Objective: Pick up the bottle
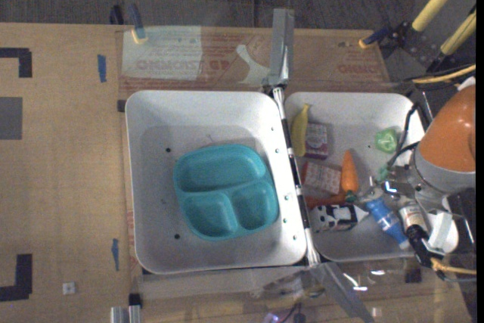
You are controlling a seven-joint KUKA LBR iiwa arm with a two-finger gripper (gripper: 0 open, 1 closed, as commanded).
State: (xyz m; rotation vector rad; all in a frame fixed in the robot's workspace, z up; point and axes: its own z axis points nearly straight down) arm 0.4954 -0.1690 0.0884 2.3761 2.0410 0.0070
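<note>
Reaching in from right, arm (446, 140) hangs over right bin (355, 106), gripper (386, 193) low near bin's right side. Fingers: cannot tell whether open or closed. Bottle (387, 222), blue, lies tilted on bin floor just beside gripper, near front right corner. Carrot (349, 172), banana (300, 128), black-and-white carton (335, 216) lie nearby. Teal divided tray (225, 191) sits in left bin (151, 125).

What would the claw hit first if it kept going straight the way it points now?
Probably the blue bottle, lying right at the claw in the right bin; depth is unclear from above.
</note>
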